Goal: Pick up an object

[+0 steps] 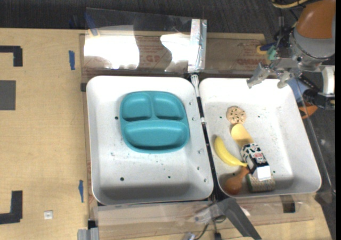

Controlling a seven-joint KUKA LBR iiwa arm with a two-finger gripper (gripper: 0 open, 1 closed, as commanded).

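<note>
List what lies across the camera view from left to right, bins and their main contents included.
Left bin → teal divided plate → banana → cookie → gripper, over the right bin at its far edge. The other small items by the banana overlap, so they are left out.

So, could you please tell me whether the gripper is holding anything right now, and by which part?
Nothing is held. The gripper hangs open above the right bin's far rim, nothing between its jaws.

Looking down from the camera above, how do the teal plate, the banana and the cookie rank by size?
Largest to smallest as they look:
1. Teal divided plate, by far
2. Banana
3. Cookie
All lie at a similar distance, so the order seems safe.
</note>
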